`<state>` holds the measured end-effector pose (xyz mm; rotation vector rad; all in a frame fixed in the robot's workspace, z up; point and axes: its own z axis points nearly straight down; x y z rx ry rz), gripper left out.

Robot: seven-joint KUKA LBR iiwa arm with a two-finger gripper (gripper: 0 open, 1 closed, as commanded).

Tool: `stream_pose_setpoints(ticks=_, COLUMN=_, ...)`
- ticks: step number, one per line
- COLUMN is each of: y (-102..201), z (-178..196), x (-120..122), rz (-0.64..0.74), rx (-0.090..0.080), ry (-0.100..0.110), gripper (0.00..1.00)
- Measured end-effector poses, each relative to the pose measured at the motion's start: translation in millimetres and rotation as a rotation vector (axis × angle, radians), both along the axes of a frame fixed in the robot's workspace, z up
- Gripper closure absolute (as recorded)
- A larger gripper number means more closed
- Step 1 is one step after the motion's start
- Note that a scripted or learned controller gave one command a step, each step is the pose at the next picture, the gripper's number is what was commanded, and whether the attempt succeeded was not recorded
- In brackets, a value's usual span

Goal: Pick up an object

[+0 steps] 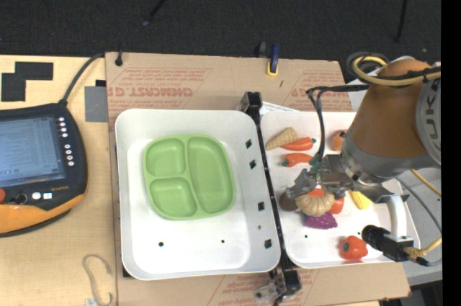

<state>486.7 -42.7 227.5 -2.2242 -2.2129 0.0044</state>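
Grey arm (432, 117), broad orange band (389, 114)

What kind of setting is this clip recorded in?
Likely a robotics lab bench: a teach pendant beside two white bins, toy food such as a tan gourd, and cables on dark carpet.

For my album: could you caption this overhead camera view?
Robot gripper lowered among toy foods in the right white bin; a green divided plastic plate sits in the left white bin.
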Motion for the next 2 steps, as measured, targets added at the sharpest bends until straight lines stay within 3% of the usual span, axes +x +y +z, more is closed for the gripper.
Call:
stream_pose_setpoints(ticks=1, y=-0.2, z=-10.7, x=12.3, rz=0.001, rx=-0.002, ry=-0.001, gripper=1.0)
stream_pose_setpoints(ticks=2, y=-8.0, z=-8.5, x=9.0, rz=0.004, rx=0.0, ry=-0.001, gripper=1.0)
